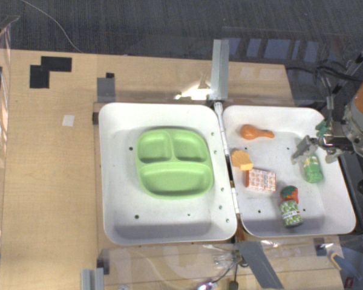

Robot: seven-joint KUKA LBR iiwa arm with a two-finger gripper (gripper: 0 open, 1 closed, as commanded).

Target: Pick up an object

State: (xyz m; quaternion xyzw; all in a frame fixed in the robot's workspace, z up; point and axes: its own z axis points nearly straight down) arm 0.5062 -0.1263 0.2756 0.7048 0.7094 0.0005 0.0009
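Lying upright-in-frame in the right bin, green bottle, seemingly just below the gripper; jaws' state unclear.

Green divided tray centred in left bin. Black L-shaped mark on tabletop, at bin's 10 o'clock, well apart.

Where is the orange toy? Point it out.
The orange toy lies in the right bin, near its far rim, above the yellow block and left of the hand.
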